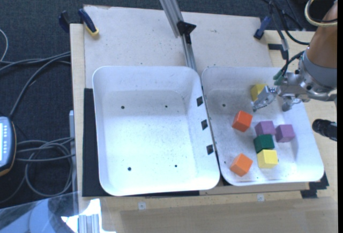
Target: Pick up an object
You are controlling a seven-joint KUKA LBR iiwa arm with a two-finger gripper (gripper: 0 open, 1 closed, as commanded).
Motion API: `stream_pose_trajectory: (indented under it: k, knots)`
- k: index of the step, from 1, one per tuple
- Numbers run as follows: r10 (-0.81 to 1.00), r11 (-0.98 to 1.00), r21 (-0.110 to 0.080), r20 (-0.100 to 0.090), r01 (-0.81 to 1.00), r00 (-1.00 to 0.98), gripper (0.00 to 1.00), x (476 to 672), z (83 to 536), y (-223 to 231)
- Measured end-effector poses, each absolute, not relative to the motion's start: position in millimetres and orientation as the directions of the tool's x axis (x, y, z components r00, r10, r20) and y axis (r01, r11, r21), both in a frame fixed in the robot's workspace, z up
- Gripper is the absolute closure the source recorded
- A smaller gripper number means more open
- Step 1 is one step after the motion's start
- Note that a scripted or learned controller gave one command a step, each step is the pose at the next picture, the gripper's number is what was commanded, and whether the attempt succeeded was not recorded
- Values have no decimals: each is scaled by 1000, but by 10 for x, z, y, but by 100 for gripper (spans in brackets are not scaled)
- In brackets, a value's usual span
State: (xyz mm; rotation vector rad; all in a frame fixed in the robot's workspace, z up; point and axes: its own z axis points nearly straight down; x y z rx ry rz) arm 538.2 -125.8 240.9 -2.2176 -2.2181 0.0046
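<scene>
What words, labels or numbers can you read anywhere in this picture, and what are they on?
None can be read.
The device at the left edge has a lit panel, too small and blurred to read.
The blocks, both bins and the tool carry no visible print.

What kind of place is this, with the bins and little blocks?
Most likely a robotics lab bench: a robot arm reaches over two white bins of coloured blocks, with loose cables on the carpet.

The arm (321, 50) reaches in from the right, wrist bent low, and the gripper (263, 100) points leftward.
</scene>
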Motion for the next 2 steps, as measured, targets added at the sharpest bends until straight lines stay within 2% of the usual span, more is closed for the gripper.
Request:
stream_pose_trajectory:
  k: [1, 2]
  knots:
    - [1000, 0, -8, 2, 1000, 0, 0, 5398, 1776, -1270]
    - [1000, -1, 3, -3, 1000, 1, 0, 5382, 1182, -1287]
